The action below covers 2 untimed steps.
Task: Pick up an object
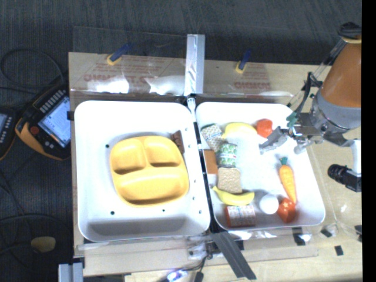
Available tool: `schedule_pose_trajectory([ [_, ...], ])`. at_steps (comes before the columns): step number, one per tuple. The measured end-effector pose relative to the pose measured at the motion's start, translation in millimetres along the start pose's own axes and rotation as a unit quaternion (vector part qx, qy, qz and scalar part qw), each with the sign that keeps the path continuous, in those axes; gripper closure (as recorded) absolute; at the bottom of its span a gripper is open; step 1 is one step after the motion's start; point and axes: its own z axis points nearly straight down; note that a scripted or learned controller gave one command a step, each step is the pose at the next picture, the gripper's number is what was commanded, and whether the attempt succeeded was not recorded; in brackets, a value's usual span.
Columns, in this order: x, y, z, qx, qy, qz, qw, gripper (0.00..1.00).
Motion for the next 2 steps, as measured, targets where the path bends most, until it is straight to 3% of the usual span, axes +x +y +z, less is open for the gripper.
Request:
schedule_pose_trajectory([
  [1,-32,-42,166,-0.001,0.001,0.021,0.9998,0.0],
  [2,-80,-20,121,-0.001,0.001,-0.034,0.9994,0.0],
])
